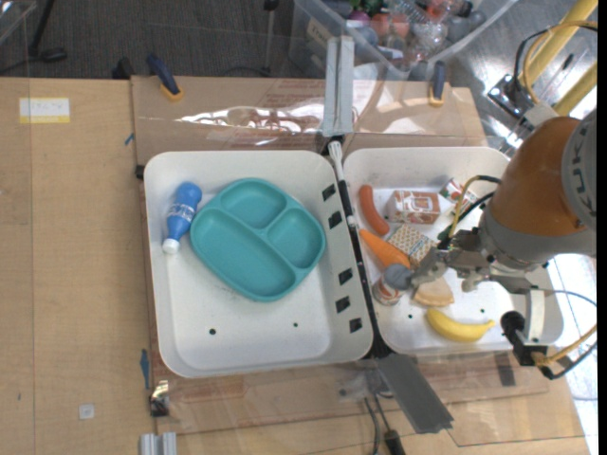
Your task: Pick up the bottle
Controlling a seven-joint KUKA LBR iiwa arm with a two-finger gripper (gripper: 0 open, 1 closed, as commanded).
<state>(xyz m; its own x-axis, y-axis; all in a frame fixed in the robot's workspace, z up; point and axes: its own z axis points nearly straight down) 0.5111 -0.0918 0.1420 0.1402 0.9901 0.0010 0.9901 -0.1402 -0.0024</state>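
Note:
The bottle (pixel 180 214) is blue with a white cap end and lies on its side at the left edge of the left bin (pixel 247 349), just left of a teal divided plate (pixel 258 237). My gripper (pixel 430 265) hangs low over the right bin (pixel 493 344), far to the right of the bottle. It is among toy foods, between an orange carrot (pixel 382 247) and a bread slice (pixel 435 296). Nothing of the bottle is near it.
The right bin also holds a red sausage (pixel 372 209), a small printed box (pixel 416 206), a yellow banana (pixel 459 325) and a small can (pixel 386 288). A clear tub of clutter (pixel 408 12) stands behind the bins. A black-marked divider (pixel 343 254) separates them.

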